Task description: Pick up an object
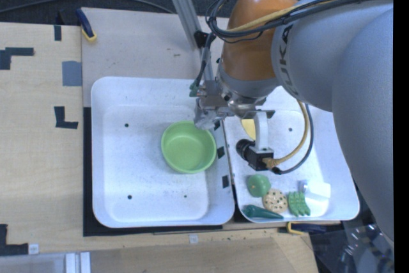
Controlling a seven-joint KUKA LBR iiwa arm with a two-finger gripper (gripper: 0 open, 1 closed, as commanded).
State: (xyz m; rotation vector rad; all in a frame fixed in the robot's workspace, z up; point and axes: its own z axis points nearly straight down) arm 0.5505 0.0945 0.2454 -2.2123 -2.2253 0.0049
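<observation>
- At the near edge of the right bin (342, 201) several small things are seen close together: a dark green piece (262, 212), a speckled cookie (275, 200), a green toy (298, 203) and a round green lump (258, 185). They are probably kept in this bin as a stock of things to be picked.
- A little farther in, a black fitting (250, 153) with a yellow hose is seen hanging from the wrist over the right bin.
- The bowl (188, 147), light green and upright, is found in the left bin (112, 156), near the wall between the two bins. It stands alone there, so it is judged to be the thing aimed at.
- The gripper (206, 117) is seen just behind the far right rim of the bowl, very near to it or touching it; which one cannot be told.
- The gripper's own state cannot be told, because this part is small and partly covered by the wrist. No thing is seen to be held.
- Farthest, the orange band (255, 29) and the grey arm (345, 54) are seen above the right bin, so part of that bin is hidden.
</observation>
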